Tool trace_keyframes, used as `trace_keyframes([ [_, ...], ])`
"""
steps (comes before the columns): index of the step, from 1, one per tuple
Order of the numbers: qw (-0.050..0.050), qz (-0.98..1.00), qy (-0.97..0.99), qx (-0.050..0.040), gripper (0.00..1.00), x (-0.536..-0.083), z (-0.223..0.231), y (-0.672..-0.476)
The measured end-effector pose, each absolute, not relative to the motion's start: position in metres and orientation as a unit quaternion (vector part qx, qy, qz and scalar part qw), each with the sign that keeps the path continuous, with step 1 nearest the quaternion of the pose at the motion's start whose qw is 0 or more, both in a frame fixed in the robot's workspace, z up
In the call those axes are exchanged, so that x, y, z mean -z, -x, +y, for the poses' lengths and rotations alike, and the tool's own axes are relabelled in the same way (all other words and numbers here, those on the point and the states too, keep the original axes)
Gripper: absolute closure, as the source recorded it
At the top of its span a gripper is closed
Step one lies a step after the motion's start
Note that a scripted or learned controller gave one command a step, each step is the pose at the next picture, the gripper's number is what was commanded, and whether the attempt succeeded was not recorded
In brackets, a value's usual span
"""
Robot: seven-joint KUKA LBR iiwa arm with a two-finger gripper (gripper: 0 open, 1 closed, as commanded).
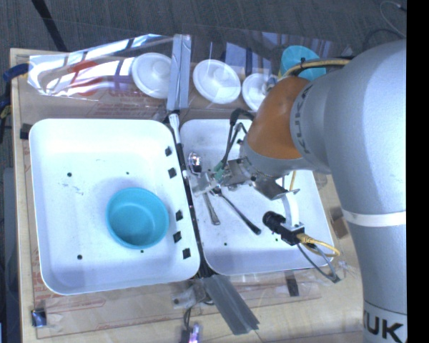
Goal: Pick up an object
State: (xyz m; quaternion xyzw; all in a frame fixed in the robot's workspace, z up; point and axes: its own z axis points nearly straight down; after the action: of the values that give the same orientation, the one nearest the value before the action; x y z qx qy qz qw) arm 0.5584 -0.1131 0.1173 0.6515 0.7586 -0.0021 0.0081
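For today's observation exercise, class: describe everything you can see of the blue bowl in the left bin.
The blue bowl is a round, shallow dish in plain turquoise, with a smooth look like plastic. It sits upright, opening upward, and nothing can be seen inside it. It rests on the floor of the left white bin, toward that bin's lower right part, apart from the walls. Nothing else touches it; the gripper is over the right bin.

Dark, perhaps carpeted floor (200, 6), pale wooden bench (114, 309)
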Motion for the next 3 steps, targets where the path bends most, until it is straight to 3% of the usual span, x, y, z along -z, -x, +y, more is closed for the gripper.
trace_keyframes([
  [1,-0.001,0.736,-0.677,0.0005,0.0,-0.092,-0.132,-0.591],
  [2,-0.001,0.739,-0.674,0.0005,1.0,-0.102,-0.13,-0.592],
  [3,-0.001,0.739,-0.674,0.0006,0.0,-0.102,-0.13,-0.592],
])
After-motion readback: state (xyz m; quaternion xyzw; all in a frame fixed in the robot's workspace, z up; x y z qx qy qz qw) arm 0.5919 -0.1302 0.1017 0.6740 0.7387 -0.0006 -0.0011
